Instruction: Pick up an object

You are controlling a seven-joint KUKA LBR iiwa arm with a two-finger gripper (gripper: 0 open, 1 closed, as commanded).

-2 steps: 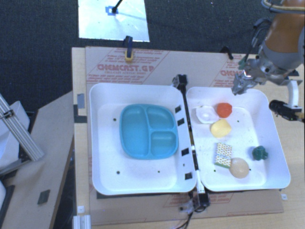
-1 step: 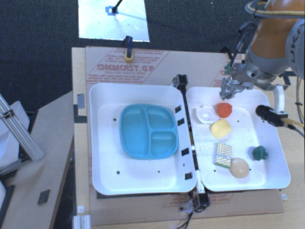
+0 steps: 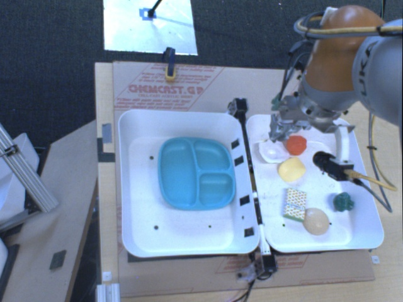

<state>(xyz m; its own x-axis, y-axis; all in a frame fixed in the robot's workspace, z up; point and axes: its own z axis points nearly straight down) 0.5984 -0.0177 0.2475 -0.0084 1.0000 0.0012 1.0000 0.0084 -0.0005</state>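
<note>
small white piece (image 3: 271,151) near the back left of the right bin (image 3: 368,234), directly under the gripper (image 3: 279,133), likely the pick target. fingers' state impossible to tell. orange ball (image 3: 296,145) touching beside it, yellow ball (image 3: 291,169) just in front. blue tray (image 3: 194,172) alone in the left bin (image 3: 135,231), probably the drop place.

bins (image 3: 189,121): smooth white plastic with a soft sheen
plate (image 3: 195,173): glossy blue plastic, moulded in compartments
bench (image 3: 69,168): matt, pale wood-like board
sheet (image 3: 182,87) under the bins: matt brown cardboard with red print
arm (image 3: 352,49): smooth grey shell with a glossy orange band
panel (image 3: 150,17): dull, shiny metal-like sheet
</note>
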